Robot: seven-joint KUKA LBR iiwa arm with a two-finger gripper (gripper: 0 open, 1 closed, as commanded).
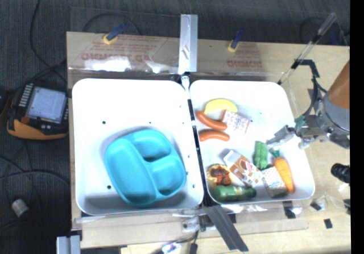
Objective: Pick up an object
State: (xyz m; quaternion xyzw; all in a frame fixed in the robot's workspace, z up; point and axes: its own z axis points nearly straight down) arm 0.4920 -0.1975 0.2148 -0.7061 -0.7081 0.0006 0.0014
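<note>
right bin (pixel 284 99) crowded at 5 o'clock; carrot (pixel 284 173) lies there beside green pepper (pixel 261 154). judged light, stiff, smooth plastic; best pinched across its middle. gripper (pixel 284 135) hovers just above, finger state cannot be told.

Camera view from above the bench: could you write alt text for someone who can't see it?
A robot gripper hangs over the right white bin, which holds toy food: two sausages, a carrot, a cucumber and small boxes. The left white bin holds a blue divided tray.
</note>
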